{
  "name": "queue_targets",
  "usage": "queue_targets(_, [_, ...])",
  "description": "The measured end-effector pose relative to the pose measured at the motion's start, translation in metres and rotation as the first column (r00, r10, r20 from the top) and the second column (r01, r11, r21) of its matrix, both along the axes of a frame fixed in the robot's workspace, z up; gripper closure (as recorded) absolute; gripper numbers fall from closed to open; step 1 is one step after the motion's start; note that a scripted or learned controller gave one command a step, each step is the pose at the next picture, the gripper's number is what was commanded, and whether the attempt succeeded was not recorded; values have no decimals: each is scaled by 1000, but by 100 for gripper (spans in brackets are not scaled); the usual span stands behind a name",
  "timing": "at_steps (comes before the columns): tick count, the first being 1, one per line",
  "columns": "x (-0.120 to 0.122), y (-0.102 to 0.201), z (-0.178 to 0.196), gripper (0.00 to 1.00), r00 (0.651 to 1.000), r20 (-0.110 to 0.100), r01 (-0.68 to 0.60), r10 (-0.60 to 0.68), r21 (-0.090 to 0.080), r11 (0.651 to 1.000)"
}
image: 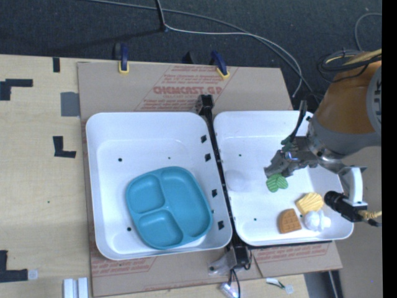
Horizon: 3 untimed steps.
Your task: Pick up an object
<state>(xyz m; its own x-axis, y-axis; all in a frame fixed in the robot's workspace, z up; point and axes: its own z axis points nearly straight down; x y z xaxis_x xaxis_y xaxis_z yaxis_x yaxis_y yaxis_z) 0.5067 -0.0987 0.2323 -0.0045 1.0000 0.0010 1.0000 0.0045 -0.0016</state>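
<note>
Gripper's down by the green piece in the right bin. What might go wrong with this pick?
The gripper sits at the edge of the green object, so it may only clip or nudge it away. The yellow object, tan cracker and white object are clustered nearby, so a slide could push into them.

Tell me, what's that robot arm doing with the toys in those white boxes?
The robot arm reaches in from the right, and its gripper is low over the right bin, right at a small green toy. Whether it has grabbed the toy is hard to tell from here. Nearby in that bin lie a yellow piece, a tan cracker-like piece and a white one. The left bin holds a blue divided plate.
</note>
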Motion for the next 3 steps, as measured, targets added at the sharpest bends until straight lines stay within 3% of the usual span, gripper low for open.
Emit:
queue_targets(2, [25, 113, -2, 100, 1000, 2, -1, 1, 0, 1000])
queue_targets(3, [48, 161, -6, 100, 1000, 1, 0, 0, 0, 1000])
